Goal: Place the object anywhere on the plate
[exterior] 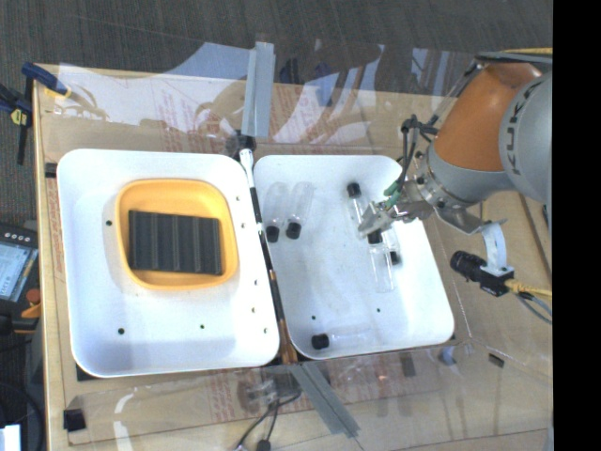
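The yellow plate (175, 198) lies in the left bin (89, 318) with a dark ribbed insert (176, 241) in its middle. Several clear vials with black caps lie in the right bin (427, 322). My gripper (375, 225) is low over the right half of that bin, between one vial capped at the top (353, 190) and another vial (386, 269) just below it. The gripper's tip overlaps these clear tubes, and I cannot make out whether anything is held.
Two more vials (283, 216) lie side by side near the right bin's left wall, and another (321, 341) rests at its front edge. A grey bar (257, 87) stands behind the divider between the bins. A black cabled part (481, 272) hangs right of the bin.
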{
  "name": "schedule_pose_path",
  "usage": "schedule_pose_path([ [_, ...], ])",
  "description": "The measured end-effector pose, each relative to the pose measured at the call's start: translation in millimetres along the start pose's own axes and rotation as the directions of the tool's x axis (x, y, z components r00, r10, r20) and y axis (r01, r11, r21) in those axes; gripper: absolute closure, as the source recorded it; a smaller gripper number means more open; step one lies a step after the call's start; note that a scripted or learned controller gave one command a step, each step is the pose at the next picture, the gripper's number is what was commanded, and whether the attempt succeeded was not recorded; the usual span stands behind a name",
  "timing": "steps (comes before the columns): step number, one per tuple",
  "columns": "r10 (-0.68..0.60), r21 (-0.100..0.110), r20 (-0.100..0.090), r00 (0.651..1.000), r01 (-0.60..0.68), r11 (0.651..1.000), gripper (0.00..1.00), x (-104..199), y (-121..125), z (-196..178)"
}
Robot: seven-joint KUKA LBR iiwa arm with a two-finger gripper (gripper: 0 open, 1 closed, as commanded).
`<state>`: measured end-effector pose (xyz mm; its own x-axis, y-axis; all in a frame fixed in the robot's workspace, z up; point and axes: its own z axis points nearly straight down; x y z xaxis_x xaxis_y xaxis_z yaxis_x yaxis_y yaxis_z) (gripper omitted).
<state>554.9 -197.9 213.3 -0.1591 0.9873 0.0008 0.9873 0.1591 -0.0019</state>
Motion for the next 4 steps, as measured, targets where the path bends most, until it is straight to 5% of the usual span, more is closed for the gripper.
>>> schedule_pose_path([
  [1,-0.042,-0.001,0.000,0.999,0.042,0.999,1.00,42.5,39.7,-51.2],
  [2,-0.128,0.003,-0.001,0.992,0.128,0.992,1.00,101.1,80.3,2.6],
  [3,-0.358,0.002,-0.001,0.934,0.358,0.934,1.00,130.2,72.7,22.1],
  [4,-0.358,0.002,-0.001,0.934,0.358,0.934,0.00,129.7,72.7,22.0],
])
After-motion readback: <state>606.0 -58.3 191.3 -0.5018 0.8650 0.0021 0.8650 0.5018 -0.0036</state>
